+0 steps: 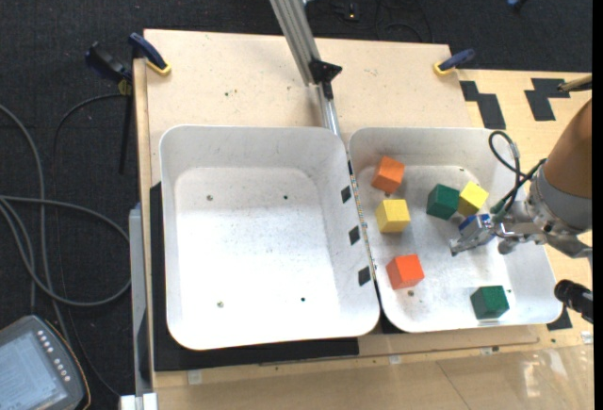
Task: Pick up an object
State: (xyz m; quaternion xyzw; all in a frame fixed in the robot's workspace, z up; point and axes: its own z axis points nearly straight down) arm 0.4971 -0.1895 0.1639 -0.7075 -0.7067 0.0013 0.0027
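Right bin (528, 316), on tabletop (236, 78): six cubes.
- Orange cube (387, 174), rear left.
- Yellow cube (393, 215), just in front of it.
- Red-orange cube (406, 270), front left.
- Dark green cube (443, 202) touching yellow cube (473, 198), centre rear.
- Green cube (489, 302), front right.

End effector (468, 237): low over bin centre, beside the green-yellow pair; finger state cannot be told.

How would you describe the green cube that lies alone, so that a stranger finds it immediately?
Look at the right bin, the one holding the coloured cubes. Go to its near right corner: a green cube sits there by itself. The other green cube lies farther back, touching a yellow cube.
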